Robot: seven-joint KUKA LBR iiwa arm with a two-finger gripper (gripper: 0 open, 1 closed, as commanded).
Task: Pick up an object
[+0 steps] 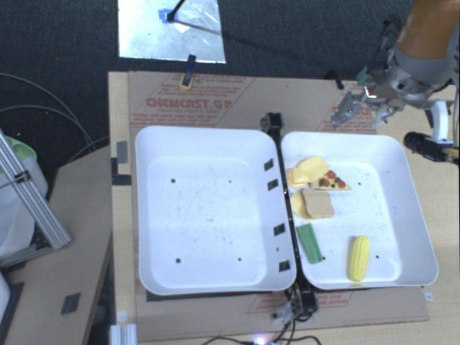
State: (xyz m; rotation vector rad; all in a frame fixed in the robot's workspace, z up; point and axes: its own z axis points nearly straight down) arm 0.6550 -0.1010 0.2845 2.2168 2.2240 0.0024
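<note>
The right bin (406, 192) holds several toy foods. A pizza slice (330, 182) lies near pale yellow pieces (307, 171) at the bin's upper left. Below them sits a tan bread slice (318, 204). A green strip (310, 243) lies near the bin's front left, and a yellow corn cob (359, 257) lies at the front. My gripper (350, 111) hangs above the bench just beyond the right bin's far rim, with nothing seen between its fingers. It stands well apart from all the foods.
The left bin (205, 207) sits beside the right one, joined by a black divider with clips (277, 185). A shiny metal sheet (171, 19) lies on the dark floor beyond the bench. A metal frame (29, 192) stands at the left.
</note>
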